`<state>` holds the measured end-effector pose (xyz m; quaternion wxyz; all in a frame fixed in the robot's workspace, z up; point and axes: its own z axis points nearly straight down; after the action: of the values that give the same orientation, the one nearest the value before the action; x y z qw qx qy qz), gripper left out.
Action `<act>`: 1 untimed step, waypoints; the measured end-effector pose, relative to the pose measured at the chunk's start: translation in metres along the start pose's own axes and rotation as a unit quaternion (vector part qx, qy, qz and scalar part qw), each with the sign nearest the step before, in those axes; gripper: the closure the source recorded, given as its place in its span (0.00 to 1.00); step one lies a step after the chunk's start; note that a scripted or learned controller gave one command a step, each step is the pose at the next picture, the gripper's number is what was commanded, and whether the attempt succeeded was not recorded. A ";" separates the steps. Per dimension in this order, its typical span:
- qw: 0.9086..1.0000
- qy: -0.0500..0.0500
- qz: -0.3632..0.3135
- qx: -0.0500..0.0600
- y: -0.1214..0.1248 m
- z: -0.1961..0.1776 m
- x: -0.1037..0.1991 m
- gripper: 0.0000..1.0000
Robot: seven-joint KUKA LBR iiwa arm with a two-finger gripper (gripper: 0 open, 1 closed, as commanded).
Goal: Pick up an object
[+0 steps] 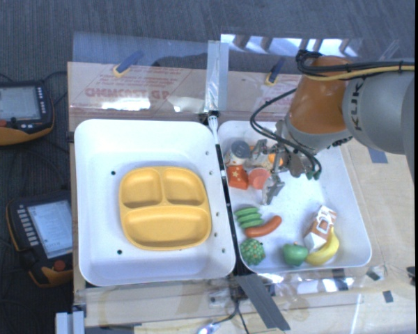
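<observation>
**Bright toys against white bins**

Both bins are plain white: the left bin (97, 186) carries a mustard-yellow divided plate (166, 207), the right bin (352, 207) a scatter of colour. There is a red block (237, 177), a green pea pod (249, 216), a red-orange chilli (263, 226), a green broccoli (252, 251), a green apple (295, 254), a yellow banana (325, 249) and a white carton with orange markings (320, 227). The arm (376, 110) is grey, with an orange band (319, 103). The carpet (125, 5) is dark blue-grey; the two handheld pendants (17, 110) are black and orange.
</observation>
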<state>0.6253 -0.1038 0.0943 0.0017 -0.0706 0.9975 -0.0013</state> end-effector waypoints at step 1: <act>1.000 -0.005 0.001 0.002 -0.053 0.003 0.072 0.00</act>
<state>0.5617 -0.1663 0.0911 0.0065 -0.0692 0.9976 -0.0030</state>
